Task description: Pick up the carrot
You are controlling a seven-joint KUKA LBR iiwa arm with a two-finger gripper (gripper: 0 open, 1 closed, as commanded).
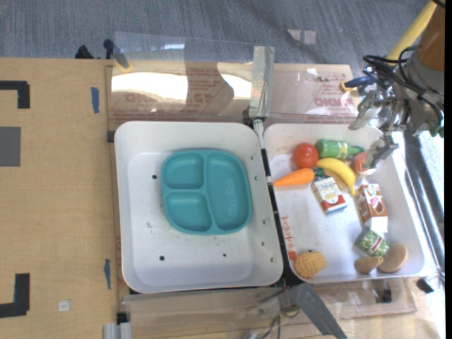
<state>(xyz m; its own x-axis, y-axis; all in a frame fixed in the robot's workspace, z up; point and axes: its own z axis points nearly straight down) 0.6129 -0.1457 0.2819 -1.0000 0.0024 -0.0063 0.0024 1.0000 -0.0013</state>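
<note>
A round, knobbly tan biscuit-like toy [310, 263] lies at the near edge of the right white bin [417, 246]; the orange plastic carrot [294, 179] rests further back by that bin's left wall, tip pointing left, just below a red tomato [305, 155] and beside a yellow banana [339, 171]; the metal two-finger gripper [381, 143] hangs over the bin's far right corner, fingers apart, grasping nothing; a teal divided tray [207, 191] sits in the left bin [134, 210].

We take this for a robotics lab: two white bins [134, 210] sit on a tabletop [49, 189] marked with black tape, behind clear shields [183, 83]. Toy food [332, 193] fills one bin, a teal tray [207, 191] the other, over grey carpet [212, 9].
</note>
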